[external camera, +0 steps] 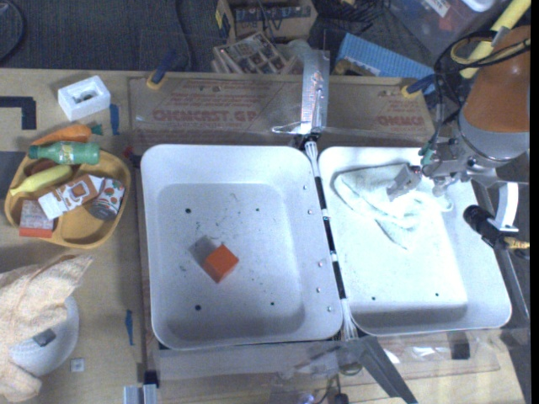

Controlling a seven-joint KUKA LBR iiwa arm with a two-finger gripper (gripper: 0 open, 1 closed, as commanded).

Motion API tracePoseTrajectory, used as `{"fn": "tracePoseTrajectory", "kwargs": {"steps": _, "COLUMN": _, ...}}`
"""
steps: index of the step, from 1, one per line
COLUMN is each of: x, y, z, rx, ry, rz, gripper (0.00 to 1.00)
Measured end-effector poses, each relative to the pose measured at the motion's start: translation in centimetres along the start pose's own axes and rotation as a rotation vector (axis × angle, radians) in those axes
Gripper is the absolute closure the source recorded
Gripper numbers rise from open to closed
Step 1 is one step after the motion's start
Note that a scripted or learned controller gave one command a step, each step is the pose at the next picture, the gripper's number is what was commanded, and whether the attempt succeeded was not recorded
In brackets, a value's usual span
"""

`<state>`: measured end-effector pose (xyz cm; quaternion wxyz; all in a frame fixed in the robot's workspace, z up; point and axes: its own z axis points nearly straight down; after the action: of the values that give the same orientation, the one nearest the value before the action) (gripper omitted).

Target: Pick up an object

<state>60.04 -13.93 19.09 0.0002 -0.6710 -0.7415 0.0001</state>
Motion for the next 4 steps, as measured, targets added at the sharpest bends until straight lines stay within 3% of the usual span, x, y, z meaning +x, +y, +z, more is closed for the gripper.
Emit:
{"fn": "tracePoseTrajectory", "kwargs": {"steps": 1, "x": -2.0, "y": 0.8, "z": 9.5, "rx": -0.005, "ry": -0.002, "rz": -0.12, "gripper": 0.0}}
{"fn": "tracePoseTrajectory", "kwargs": {"steps": 2, "x": 2.4, "y": 0.7, "z": 10.0, "rx": -0.011, "ry": -0.005, "rz": -0.196, "gripper": 0.0}}
{"fn": "tracePoseTrajectory", "kwargs": {"steps": 3, "x": 3.2, "y": 1.8, "z": 10.0, "rx": -0.013, "ry": -0.007, "rz": -0.218, "gripper": 0.0}}
{"fn": "tracePoseTrajectory", "kwargs": {"steps": 4, "x": 2.9, "y": 2.0, "z": 8.9, "rx": -0.02, "ry": -0.01, "rz": -0.214, "gripper": 1.0}}
